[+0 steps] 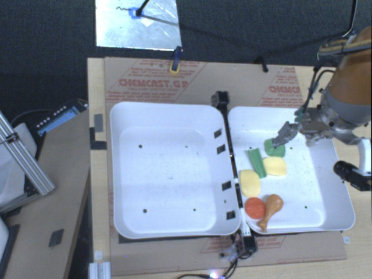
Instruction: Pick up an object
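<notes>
The right bin [325,208] holds a small cluster of toy food. A green piece [275,150] lies near the bin's upper middle, with a green stick [254,160] and a yellow lump [275,167] just below it. Further down are a second yellow piece [250,183], a red round piece [254,207] and a brown drumstick [270,208]. My gripper [284,136] reaches in from the right and hangs directly over the green piece, its grey tip against that piece's upper edge.
The left bin [168,167] sits beside the right one, with a black hinge strip [228,161] between them. Both rest on a cardboard sheet [151,81]. A silver plate [138,15] lies beyond the bench.
</notes>
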